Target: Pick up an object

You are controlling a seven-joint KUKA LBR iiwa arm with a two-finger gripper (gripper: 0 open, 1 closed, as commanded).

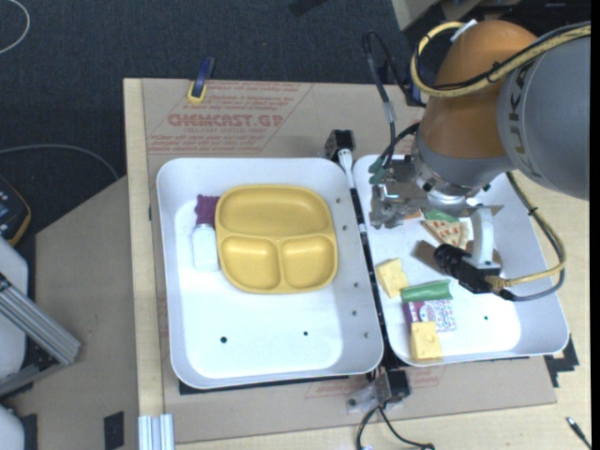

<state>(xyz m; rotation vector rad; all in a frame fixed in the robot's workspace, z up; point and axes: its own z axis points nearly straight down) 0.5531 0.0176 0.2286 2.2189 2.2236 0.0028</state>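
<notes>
Yellow divided tray (277, 235) sits in the left bin (183, 340), a purple-and-white bottle (203, 232) just beside the tray's left edge. Candidate objects lie right of that tray, in the right bin (534, 331): a pale yellow block (392, 277), a green-topped packet (428, 292), a yellow block (425, 341) nearest the front rim.

Step in hand, by my reading: descent for a grasp. To do it well, centre over one object, well off the bin wall, approach vertically.

Arm reaches in from the right, orange band uppermost, wrist pointing down over the right bin's rear half. Tool (398, 200) low there; open or closed, cannot tell.
</notes>
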